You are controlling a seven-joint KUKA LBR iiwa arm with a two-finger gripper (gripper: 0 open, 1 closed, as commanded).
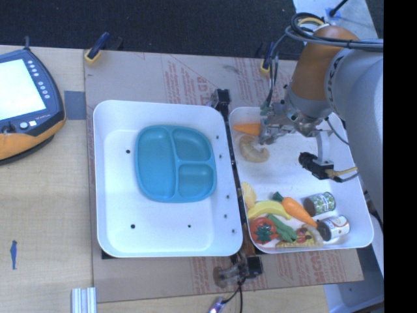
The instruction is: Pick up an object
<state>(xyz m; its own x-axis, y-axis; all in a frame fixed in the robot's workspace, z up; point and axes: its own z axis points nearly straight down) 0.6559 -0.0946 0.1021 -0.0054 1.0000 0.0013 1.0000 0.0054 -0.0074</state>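
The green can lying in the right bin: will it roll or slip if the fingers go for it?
The green can lies on its side, so it would probably roll if nudged. Its smooth round wall may slip. The white can close beside it could crowd a grasp.

The arm [355,77] is a thick, rounded grey casing with a broad orange band [319,67] above the wrist. Black cables [306,28] loop over the band and run down its side. Below sits a darker metal gripper [270,130] assembly of small brackets, with thin wires trailing beside it.
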